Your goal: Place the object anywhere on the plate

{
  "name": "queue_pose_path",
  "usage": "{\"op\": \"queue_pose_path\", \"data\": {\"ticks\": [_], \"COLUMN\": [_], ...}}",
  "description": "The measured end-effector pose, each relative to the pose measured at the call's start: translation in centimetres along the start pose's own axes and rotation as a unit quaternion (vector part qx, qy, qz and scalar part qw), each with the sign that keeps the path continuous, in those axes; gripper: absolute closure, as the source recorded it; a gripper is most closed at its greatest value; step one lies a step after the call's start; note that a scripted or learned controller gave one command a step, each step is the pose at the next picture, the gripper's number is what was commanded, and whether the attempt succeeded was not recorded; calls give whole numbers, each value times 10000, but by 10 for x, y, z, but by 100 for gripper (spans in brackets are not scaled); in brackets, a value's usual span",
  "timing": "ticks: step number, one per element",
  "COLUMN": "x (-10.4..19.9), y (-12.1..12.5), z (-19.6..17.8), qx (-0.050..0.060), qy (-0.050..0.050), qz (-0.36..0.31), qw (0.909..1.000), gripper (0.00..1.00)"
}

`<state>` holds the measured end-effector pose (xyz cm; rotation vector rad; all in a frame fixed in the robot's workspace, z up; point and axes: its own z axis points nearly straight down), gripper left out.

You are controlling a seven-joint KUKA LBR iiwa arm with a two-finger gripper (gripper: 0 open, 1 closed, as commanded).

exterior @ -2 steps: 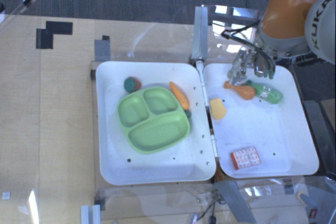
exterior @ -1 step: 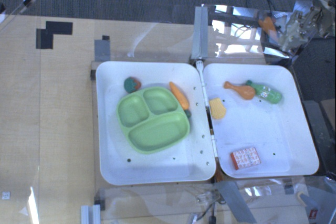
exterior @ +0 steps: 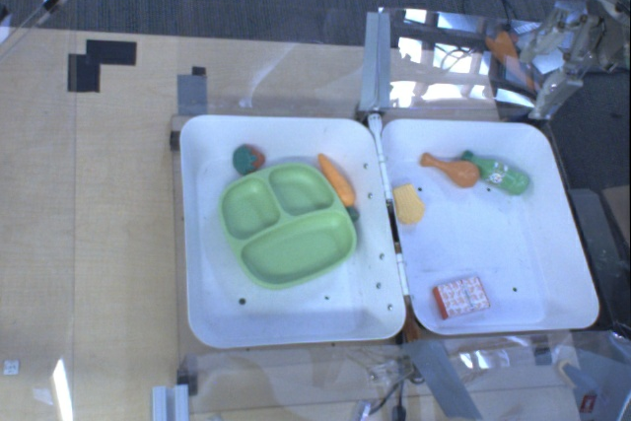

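In the left bin [exterior: 202,311] sits the green plate [exterior: 286,224], a divided tray with two small compartments at the back and one wide one in front, all bare. Just behind its back-left corner lies a small round object [exterior: 247,157], teal with a reddish patch. Along the plate's right edge rests an orange carrot [exterior: 336,178], slanted, touching or nearly touching the rim.

Across the divider, in the right bin [exterior: 552,291], a pale yellow piece [exterior: 407,205] lies near the left wall. Farther back a tan drumstick-shaped toy [exterior: 452,169] lies beside a green bottle-like item [exterior: 500,176], the two close together. A red-patterned box [exterior: 460,296] sits near the front edge.

The gripper [exterior: 560,64] hangs beyond the right bin's far corner, above the bench frame, well apart from every object; whether it is spread or pressed together I cannot tell.
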<state>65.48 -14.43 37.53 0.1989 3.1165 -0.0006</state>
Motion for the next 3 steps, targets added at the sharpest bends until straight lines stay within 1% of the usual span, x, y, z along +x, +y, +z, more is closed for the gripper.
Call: {"op": "queue_pose_path", "data": {"ticks": [1, 2, 3], "x": [-3, 38, 5], "y": [2, 85, -14], "z": [-14, 100, 14], "qx": [-6, -20, 7], "qy": [-89, 40, -7], "qz": [-3, -1691, -1797], "qw": [10000, 9856, 9837], "gripper": [100, 100, 100]}}
